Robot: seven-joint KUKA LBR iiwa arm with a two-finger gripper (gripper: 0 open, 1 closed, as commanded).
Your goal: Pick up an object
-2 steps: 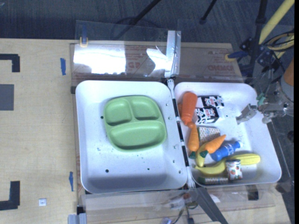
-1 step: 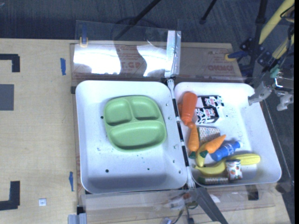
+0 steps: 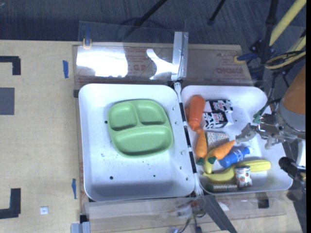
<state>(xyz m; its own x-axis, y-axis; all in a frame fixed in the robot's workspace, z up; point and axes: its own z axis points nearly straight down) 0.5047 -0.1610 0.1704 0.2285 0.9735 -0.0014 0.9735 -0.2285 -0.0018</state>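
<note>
Your gripper hangs over the right bin beside the clutter, fingers apart and gripping nothing, with the carrot and blue bottle just left of it, the milk carton farther back, green plate in left bin.

An orange carrot, blue bottle, yellow banana and small can lie piled by the right bin's front edge.
</note>
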